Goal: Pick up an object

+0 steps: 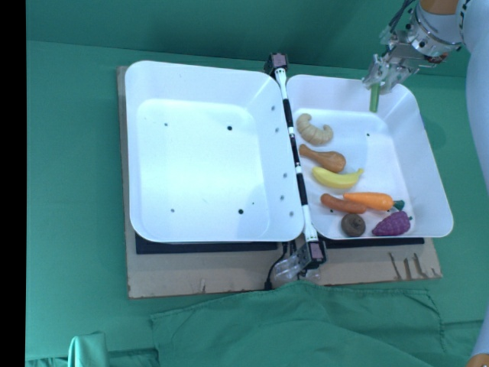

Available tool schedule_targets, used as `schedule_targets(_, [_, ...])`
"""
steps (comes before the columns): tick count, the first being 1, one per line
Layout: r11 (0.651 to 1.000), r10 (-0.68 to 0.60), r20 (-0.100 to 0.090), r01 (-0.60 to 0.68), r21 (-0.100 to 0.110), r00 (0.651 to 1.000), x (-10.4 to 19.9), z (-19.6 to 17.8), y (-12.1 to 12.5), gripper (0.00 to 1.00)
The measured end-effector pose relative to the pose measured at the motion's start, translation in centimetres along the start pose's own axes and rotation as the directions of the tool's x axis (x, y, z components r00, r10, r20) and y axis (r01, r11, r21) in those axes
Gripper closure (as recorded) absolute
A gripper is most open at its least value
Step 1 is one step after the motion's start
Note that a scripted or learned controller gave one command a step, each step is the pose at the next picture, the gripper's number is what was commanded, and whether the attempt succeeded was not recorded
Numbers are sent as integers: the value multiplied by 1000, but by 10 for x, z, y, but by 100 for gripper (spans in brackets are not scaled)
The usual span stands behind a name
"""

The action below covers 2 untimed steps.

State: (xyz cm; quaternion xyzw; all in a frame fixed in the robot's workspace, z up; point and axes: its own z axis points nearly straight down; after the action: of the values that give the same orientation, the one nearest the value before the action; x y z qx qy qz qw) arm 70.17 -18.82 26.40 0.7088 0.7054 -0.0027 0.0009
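Observation:
My gripper [380, 81] hangs over the far edge of the right bin [425, 176], shut on a thin green stick [374, 99] that dangles upright from its fingers, its lower end near the bin's back wall. Below it in the same bin lie a curled tan piece [315, 130], a brown gourd shape [324, 159], a yellow banana [336, 179], two orange carrots [371, 200] [341, 203], a brown round item [353, 225] and a purple grape cluster [392, 224].
The left bin [200, 153] is bare white with a few dark specks. A black-and-white striped bar [295, 157] runs between the two bins. Both sit on a cardboard sheet [199, 281] over green cloth, which is bunched at the front.

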Motion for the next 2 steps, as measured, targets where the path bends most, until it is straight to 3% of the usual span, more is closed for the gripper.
schedule_targets(1, [1000, -8, -2, 8, -18, 1000, 50, -124, 0, 100])
schedule_targets(2, [1000, -4, -3, 4, -7, 1000, 66, -145, -1, 100])
